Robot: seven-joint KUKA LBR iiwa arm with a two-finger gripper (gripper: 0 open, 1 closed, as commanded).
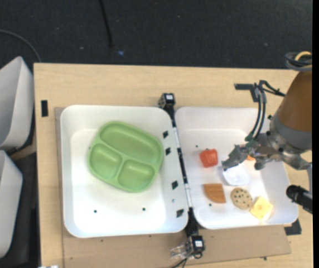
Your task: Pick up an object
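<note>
Fingers (242, 159) low in right bin (226, 119), right of frame, grip state unreadable | hovering beside white object (236, 176), red one (208, 158) just left | step: reaching in | next: settle over 1 item, clamp, lift.

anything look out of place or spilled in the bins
Nothing looks spilled or damaged. The green tray sits askew in the left bin, turned against its walls. The right bin's small items lie loosely scattered.

We see the arm (296, 108) cut off at the frame's right; the gripper (238, 159) partly hides a white object (236, 176).
</note>
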